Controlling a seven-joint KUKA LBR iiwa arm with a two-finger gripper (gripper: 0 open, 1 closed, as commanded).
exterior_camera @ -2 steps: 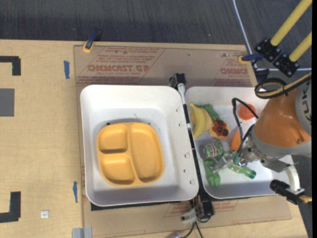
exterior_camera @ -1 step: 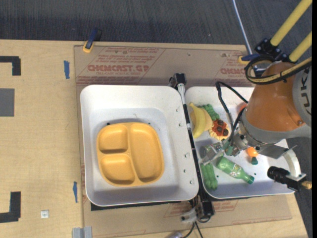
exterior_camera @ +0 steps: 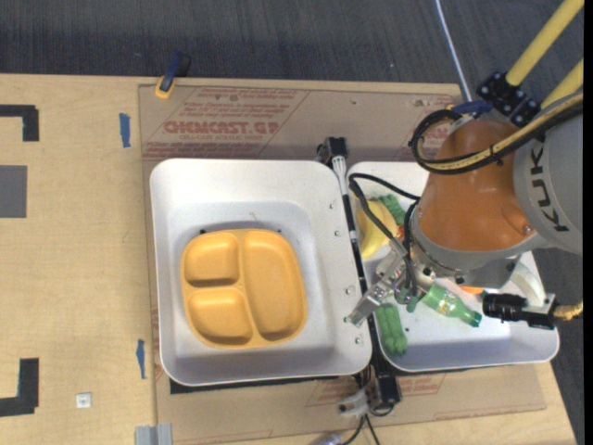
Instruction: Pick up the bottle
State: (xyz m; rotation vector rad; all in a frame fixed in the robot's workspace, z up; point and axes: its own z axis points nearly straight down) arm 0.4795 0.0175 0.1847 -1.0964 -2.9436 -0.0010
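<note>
Arm: the grey arm with its orange band [exterior_camera: 468,188] reached in from the right and stood over the right bin, covering most of that bin's middle.
Claw: the claw [exterior_camera: 389,290] pointed down near the left wall of the right bin, close to the divide between the two bins. Its metal parts were a small, cluttered shape; how far it was open could not be told, and nothing could be confirmed in its hold.
Bottle: the green bottle [exterior_camera: 451,305] lay on its side on the floor of the right bin, just beside the claw on its right, tilted with one end lower toward the bin's front right.
Right bin: the right bin [exterior_camera: 482,346] was white and shallow. It also held a green object [exterior_camera: 391,328] just below the claw and a yellow object [exterior_camera: 372,230] near its back left, both partly hidden by the arm.
Left bin: the left bin [exterior_camera: 185,193] touched the right bin along one side and held a yellow divided tray [exterior_camera: 244,286] with three compartments, lying flat near its centre.
Surface: both bins rested on a cardboard sheet [exterior_camera: 222,123] laid on the surface.
Cables: black and yellow cables [exterior_camera: 547,31] ran from the arm toward the upper right.
</note>
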